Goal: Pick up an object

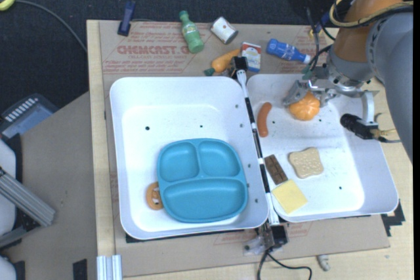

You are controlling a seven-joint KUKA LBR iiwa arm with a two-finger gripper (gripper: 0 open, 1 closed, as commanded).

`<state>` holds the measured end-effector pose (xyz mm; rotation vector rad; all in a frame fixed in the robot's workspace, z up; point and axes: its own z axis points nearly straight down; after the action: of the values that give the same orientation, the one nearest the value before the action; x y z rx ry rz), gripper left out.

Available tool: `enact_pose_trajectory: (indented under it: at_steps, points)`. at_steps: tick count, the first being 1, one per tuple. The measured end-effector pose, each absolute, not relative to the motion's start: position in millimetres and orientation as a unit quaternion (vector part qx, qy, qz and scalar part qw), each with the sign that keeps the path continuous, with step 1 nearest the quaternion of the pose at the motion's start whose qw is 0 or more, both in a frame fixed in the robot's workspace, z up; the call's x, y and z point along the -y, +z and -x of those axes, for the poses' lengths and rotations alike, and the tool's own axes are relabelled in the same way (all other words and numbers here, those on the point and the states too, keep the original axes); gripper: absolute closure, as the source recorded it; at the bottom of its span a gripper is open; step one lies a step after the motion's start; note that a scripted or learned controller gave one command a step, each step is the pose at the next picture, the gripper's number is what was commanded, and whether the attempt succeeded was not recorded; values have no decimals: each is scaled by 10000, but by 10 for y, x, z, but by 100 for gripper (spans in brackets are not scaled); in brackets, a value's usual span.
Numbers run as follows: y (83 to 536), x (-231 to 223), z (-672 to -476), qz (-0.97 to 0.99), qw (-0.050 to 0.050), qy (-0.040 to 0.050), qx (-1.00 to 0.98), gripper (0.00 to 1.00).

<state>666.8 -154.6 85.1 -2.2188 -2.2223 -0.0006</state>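
Observation:
An orange fruit [304,109] lies at the back of the right bin [367,197]. My gripper [308,92] hangs right over it, touching or nearly touching its top, with the grey arm and its orange band rising to the right. Also in this bin are a red sausage [263,119], a slice of bread [306,162], a yellow cheese square [289,196] and a brown bar [275,169].
The left bin [131,115] holds a blue divided plate [202,179] with a small pretzel [153,197] at its left edge. Behind the bins lie a green bottle [191,33], a white can [224,29], a carrot [223,62], a small carton [250,56] and a blue bottle [287,50].

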Motion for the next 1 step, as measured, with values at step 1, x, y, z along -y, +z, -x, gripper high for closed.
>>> enact_pose_trajectory:
  at_steps: [1]
  points:
    - [956, 1554, -6673, 7063, -12, 3, 7079, 100]
